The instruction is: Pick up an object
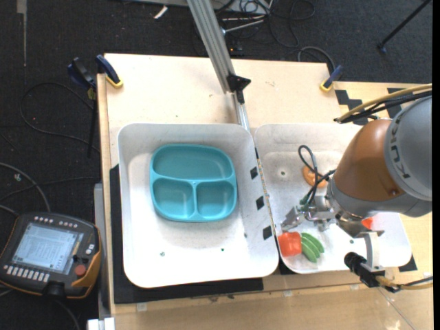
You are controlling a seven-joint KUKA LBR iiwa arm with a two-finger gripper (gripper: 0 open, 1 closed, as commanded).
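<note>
My gripper (311, 218) hangs low over the front part of the right bin (275, 143), its metal fingers pointing toward the bin's left side. Just in front of it lie a red toy piece (290, 244) and a green toy piece (313, 247), side by side near the bin's front rim. An orange object (313, 175) peeks out behind the wrist, and a small red bit (368, 222) shows under the arm on the right. Nothing is visible between the fingers.
The left bin (137, 253) holds a teal divided plate (194, 182). A metal pole (214, 36) slants down to the divide between the bins. A teach pendant (47, 251) lies off the bench at the lower left.
</note>
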